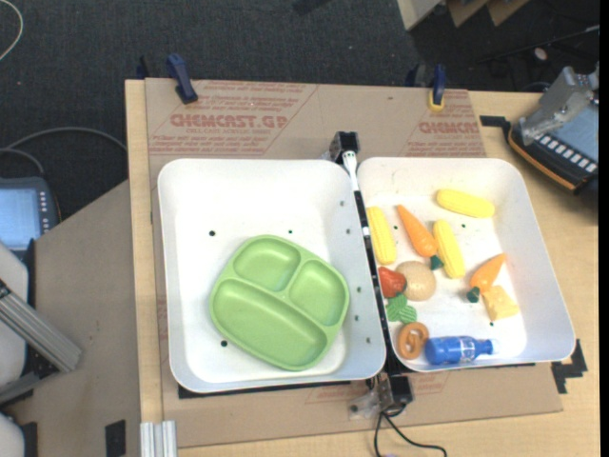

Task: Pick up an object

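**Right bin crowded, left bin has the plate**

On my feed the left bin (181, 255) carries a green divided plate (279, 300) toward its near right corner. A pendant (561, 150) lies on the bench past the right bin's far right corner.

Everything I could pick sits in the right bin (533, 246), packed closely. Along its left wall are a corn cob (381, 234), a strawberry (391, 281), a green piece (401, 309) and a brown ring (413, 339). A blue bottle (457, 349) lies on its side along the near edge, touching the ring. Mid-bin, a carrot (416, 230) lies between the cob and a second cob (448, 248), with a beige ball (416, 280) just below. A yellow oblong (464, 202) lies alone near the far edge. Toward the right edge, an orange piece (486, 271) touches a cheese wedge (500, 303).
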Tool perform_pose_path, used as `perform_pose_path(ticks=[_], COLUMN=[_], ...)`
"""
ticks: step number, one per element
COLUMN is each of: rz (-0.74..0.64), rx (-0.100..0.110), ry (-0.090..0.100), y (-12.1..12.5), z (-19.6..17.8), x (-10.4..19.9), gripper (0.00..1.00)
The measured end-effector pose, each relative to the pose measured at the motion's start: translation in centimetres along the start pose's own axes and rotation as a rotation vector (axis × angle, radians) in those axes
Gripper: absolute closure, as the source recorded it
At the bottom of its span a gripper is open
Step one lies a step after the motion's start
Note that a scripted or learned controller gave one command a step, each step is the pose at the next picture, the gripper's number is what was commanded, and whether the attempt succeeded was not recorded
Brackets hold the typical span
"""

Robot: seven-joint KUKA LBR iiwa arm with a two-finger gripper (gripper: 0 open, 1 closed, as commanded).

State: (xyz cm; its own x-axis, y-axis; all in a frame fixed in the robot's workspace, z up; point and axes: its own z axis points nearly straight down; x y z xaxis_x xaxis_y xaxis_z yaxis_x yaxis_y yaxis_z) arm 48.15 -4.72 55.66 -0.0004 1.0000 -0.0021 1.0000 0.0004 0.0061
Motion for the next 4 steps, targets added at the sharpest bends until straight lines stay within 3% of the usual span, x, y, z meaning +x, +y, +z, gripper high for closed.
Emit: perform_pose_path(ticks=[1,2,3,4], rz=[0.000,0.000,-0.001,0.000], rx=[-0.005,-0.004,-0.009,-0.008], ry=[-0.001,-0.001,-0.002,-0.002], y=[0.1,0.1,0.2,0.2], z=[-1.1,-1.1,-2.2,-2.1], x=[0.0,0.0,0.0,0.0], gripper=[1.00,0.00,1.00,0.00])
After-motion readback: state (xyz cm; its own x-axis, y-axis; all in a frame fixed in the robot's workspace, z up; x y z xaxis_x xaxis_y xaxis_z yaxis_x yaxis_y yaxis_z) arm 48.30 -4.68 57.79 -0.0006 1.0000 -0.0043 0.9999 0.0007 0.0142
